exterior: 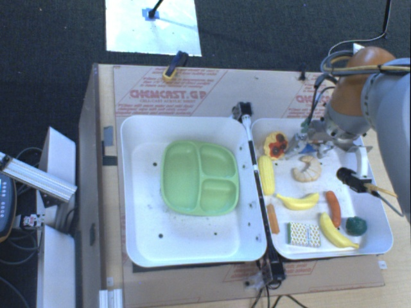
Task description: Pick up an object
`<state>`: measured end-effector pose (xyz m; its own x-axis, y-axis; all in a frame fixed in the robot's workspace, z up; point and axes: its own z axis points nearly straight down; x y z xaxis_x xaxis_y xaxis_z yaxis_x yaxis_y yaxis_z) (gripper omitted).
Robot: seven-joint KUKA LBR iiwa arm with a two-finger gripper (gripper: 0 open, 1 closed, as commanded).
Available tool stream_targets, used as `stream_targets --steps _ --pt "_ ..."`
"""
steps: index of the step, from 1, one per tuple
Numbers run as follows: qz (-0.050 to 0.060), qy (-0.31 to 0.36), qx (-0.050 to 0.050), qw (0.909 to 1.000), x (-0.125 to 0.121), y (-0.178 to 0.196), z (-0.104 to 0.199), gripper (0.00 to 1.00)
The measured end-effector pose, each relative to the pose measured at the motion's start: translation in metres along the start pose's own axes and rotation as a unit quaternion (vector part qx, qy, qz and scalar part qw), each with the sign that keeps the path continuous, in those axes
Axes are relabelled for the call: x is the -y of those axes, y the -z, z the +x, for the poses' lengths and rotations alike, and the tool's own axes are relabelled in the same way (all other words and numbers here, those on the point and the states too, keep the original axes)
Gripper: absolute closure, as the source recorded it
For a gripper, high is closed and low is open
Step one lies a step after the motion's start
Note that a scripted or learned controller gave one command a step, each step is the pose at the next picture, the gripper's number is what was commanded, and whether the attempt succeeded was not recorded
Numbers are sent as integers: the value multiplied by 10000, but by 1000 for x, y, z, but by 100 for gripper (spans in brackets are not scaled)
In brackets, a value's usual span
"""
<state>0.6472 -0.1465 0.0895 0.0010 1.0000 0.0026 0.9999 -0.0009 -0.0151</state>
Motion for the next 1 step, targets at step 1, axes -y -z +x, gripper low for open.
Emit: stream_targets --steps 1 --pt "-82 14 18 10000 39 -6 -17 0"
